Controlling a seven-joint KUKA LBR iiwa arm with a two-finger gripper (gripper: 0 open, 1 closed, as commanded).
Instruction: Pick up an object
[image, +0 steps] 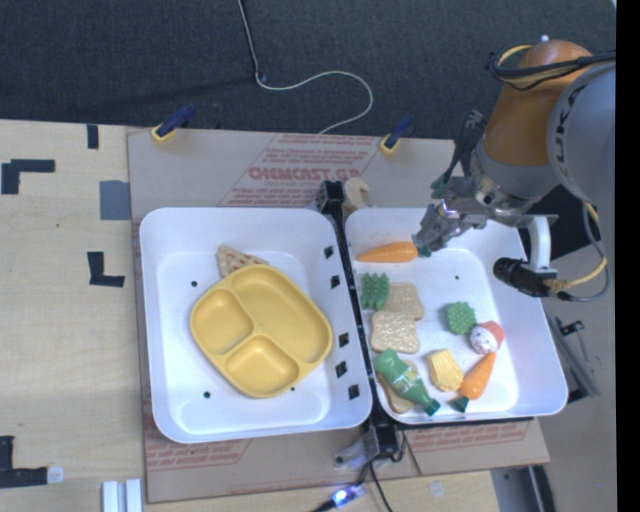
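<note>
My gripper (432, 238) hangs over the back of the right bin (520, 262), just right of an orange carrot-shaped piece (388, 253) lying near the bin's back left. The same bin holds a green leafy piece (375, 290), two bread slices (397, 315), a green broccoli piece (460, 317), a red and white piece (485, 338), a small carrot (477, 376), a yellow piece (444, 369) and a green bottle (405, 381). Nothing shows between the gripper's tips.
The left bin (165, 260) holds a yellow compartment tray (260, 330) with a waffle-like cracker (236, 261) tucked behind it. A black divider (345, 290) runs between the bins. A white cable (300, 80) lies on the dark surface behind.
</note>
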